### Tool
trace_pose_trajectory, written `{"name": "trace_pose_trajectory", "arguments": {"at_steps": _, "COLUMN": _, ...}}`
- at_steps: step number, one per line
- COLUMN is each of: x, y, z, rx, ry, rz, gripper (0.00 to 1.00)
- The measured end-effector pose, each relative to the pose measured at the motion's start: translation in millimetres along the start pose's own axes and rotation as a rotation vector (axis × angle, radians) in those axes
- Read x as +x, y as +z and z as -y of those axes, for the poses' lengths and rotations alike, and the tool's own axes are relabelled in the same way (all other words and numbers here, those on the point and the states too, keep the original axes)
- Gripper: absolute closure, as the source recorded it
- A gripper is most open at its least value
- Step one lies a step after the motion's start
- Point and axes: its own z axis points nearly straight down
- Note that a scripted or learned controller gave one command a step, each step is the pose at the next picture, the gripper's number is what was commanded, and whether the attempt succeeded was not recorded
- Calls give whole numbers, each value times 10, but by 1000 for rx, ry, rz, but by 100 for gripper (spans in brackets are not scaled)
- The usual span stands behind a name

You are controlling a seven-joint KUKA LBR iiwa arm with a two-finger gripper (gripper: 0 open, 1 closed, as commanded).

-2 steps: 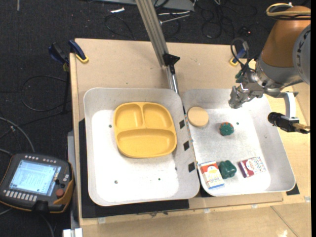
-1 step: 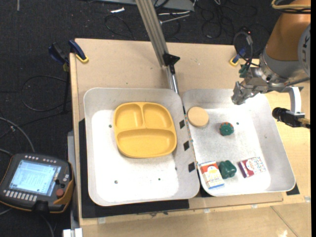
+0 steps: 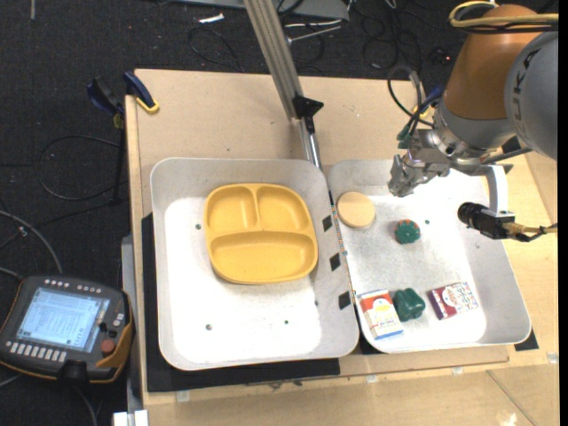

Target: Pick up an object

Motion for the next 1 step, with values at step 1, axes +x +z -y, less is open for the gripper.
{"name": "trace_pose_trajectory", "arguments": {"at_steps": 1, "x": 474, "y": 44, "z": 263, "rx": 1, "ry": 0, "rz": 0, "gripper": 100}}
